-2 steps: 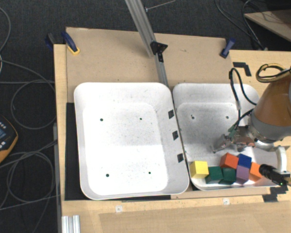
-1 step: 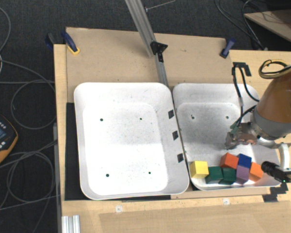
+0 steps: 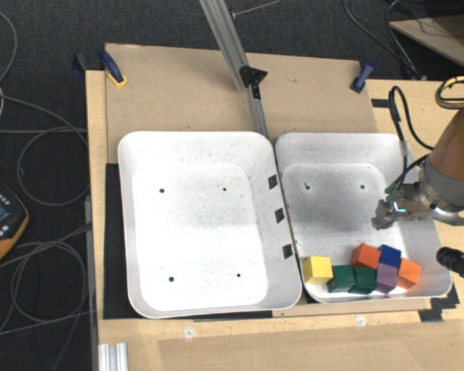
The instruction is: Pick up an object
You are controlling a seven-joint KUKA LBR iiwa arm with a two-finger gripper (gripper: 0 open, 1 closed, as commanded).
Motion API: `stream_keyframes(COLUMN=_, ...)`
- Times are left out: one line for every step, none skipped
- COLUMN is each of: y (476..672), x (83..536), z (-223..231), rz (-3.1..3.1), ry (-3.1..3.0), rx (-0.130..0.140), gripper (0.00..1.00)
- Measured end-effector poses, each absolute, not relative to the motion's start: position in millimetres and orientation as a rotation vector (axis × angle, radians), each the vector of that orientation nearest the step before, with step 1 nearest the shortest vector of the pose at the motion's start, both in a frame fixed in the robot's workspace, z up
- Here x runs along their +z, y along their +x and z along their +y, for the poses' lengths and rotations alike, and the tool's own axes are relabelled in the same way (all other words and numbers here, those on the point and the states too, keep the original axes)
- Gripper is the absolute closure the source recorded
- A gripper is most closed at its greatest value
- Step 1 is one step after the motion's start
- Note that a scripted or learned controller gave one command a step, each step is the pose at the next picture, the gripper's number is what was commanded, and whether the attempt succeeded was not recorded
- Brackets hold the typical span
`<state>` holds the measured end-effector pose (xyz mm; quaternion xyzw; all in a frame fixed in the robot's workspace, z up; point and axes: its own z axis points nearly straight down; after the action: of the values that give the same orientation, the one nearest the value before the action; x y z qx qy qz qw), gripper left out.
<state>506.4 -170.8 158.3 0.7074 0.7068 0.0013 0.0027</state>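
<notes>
Blocks cluster along the near wall of the right bin (image 3: 417, 141), closest to the camera: a yellow block (image 3: 319, 267) at the left end of the group, then a dark green block (image 3: 342, 277) and a second green one (image 3: 363, 280), with an orange block (image 3: 366, 255), a blue block (image 3: 389, 254), a purple block (image 3: 387, 275) and another orange block (image 3: 409, 270) packed touching one another at the right. By their look they are small, stiff cubes, probably light and not fragile, with flat faces that would take a squeeze on two opposite sides. The yellow block looks the easiest to take, since its left and far sides stand free of neighbours; the ones in the middle of the group leave little room for fingers to slip down beside them.

The left bin (image 3: 127, 176) sits beside the right one on the surface (image 3: 178, 79), their rims meeting in the middle.

The arm comes in from the right, its wrist angled down and leftward over the right bin. The end effector (image 3: 387, 213) hangs low above the bin floor, just far of the blue and orange blocks and apart from them. Nothing shows in its grasp, and how wide it stands cannot be told at this size. To my eye the pick is not yet made.
</notes>
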Motion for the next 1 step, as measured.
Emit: stream_keyframes(y=505.8, x=222.5, z=-171.8, rz=2.217, ry=2.214, rx=0.007, gripper=1.0)
